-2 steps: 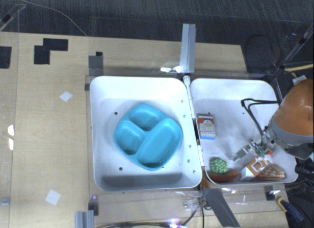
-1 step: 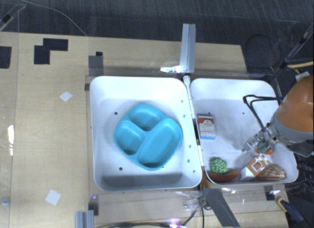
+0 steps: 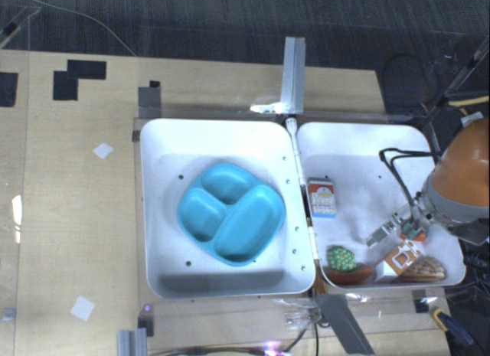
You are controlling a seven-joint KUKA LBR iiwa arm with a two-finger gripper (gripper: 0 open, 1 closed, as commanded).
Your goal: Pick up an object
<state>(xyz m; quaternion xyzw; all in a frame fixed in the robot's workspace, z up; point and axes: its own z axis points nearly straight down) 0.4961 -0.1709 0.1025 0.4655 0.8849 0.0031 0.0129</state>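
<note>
Nearest the lens, along the front wall of the right bin (image 3: 360, 144), sit three small things: a green bumpy ball in a brown dish (image 3: 343, 261), an orange-and-white patterned packet (image 3: 402, 257) and a tan striped piece (image 3: 426, 270) in the front right corner. Just above the packet hangs the tool (image 3: 390, 230), its metal fingers pointing down and left toward the bin floor — nothing is seen between them, and whether they are spread or closed cannot be told. Behind it rises the arm (image 3: 463, 171) with its orange band, a black cable looping beside it. Against the dividing wall lies a small red and white carton (image 3: 322, 198), well apart from the tool. On the wooden surface (image 3: 69, 217), the left bin (image 3: 164, 194) holds a blue three-part tray (image 3: 231, 213).
</note>
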